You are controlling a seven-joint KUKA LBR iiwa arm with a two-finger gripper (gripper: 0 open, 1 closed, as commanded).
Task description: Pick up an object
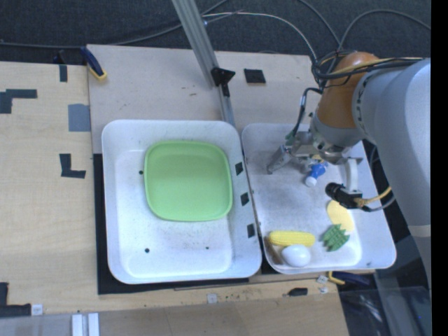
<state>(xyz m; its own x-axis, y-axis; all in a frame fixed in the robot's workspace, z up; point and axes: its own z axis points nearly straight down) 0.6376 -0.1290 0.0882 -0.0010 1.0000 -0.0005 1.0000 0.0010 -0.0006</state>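
My gripper (313,171) hangs over the upper part of the right bin (280,198), open, with its fingers spread wide left and right. A small blue and white object (314,174) lies on the bin floor between the fingers, touched by neither. Toward the bin's front lie a yellow corn cob (290,239), a white egg (296,256), a green leafy piece (335,237) and a yellow piece (339,215).
The left bin (126,208) holds a green square plate (187,180). A metal pole (203,47) slants up from between the bins at the back. Black and yellow cables (364,200) run along the right bin's right side beside the arm.
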